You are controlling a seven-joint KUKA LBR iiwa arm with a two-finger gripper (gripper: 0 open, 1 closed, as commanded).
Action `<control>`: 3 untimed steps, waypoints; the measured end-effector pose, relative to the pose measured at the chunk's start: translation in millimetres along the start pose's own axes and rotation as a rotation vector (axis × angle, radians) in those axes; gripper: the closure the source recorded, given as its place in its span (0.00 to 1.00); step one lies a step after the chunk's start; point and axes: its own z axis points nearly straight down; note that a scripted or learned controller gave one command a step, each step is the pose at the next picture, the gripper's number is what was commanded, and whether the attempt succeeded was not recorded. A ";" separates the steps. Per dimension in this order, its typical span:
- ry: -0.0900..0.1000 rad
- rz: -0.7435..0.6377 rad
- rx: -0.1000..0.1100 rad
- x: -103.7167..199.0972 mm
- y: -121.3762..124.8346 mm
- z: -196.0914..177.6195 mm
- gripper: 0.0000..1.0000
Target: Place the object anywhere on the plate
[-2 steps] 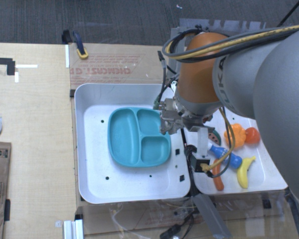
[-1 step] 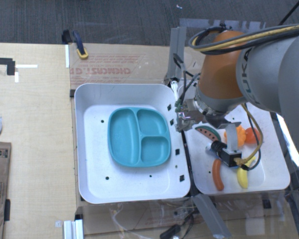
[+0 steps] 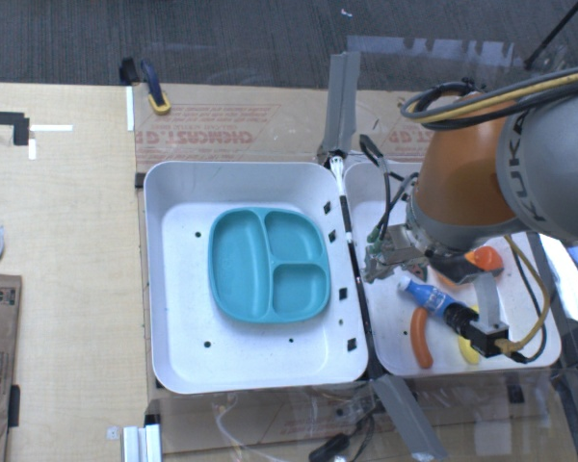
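From where I stand, the arm (image 3: 506,171) hangs low over the right bin (image 3: 549,354), and its bulky wrist covers most of what is below. The gripper (image 3: 390,250) sits near the left wall of that bin, just beside the divider between the two bins. Whether its pincer is wide, narrow or holding something, I cannot tell; the wrist and cables hide that part.

The objects to choose from lie in the right bin: a blue and white tube (image 3: 432,296), an orange sausage-shaped piece (image 3: 420,339), a small yellow piece (image 3: 470,353) and an orange thing (image 3: 484,259) half under the wrist. They lie close together (some seem to touch). The teal plate (image 3: 268,264) with three compartments waits in the left bin (image 3: 164,287), with nothing on it.

I judge the step in hand is the pick. To do it well, the arm should take one object that lies apart from its neighbours, grasp across its narrow side, lift straight up above the divider, and only then travel left to the plate.
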 end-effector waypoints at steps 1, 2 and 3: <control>-0.001 -0.094 -0.001 54.0 61.6 -17.1 1.00; -0.002 -0.195 -0.003 -20.2 129.6 -0.9 1.00; -0.002 -0.252 -0.006 11.0 81.3 -2.8 1.00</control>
